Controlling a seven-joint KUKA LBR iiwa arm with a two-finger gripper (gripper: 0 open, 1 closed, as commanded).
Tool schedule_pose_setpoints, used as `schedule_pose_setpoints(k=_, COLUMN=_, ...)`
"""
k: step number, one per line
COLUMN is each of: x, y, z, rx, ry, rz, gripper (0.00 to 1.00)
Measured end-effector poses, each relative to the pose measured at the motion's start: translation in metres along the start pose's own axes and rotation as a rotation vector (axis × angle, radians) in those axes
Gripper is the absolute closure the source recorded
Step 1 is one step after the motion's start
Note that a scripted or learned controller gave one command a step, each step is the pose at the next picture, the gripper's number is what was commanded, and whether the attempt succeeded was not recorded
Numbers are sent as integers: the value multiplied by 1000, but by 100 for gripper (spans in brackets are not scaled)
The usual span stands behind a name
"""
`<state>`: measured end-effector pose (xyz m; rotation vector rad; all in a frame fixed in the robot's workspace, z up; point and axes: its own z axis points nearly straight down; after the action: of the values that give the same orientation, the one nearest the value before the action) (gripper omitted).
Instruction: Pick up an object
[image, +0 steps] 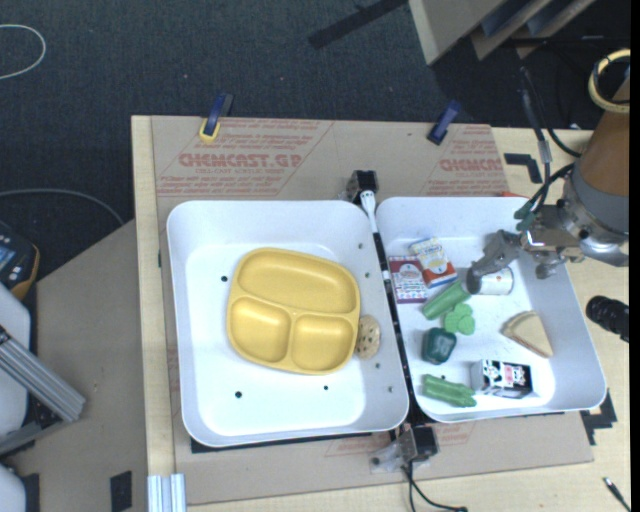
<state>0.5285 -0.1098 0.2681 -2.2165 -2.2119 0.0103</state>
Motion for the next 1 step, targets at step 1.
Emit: schedule_pose_setpoints(k=1, x=0, y=2, z=-5, rx=-10, ry=-1, rz=-2, gripper=0)
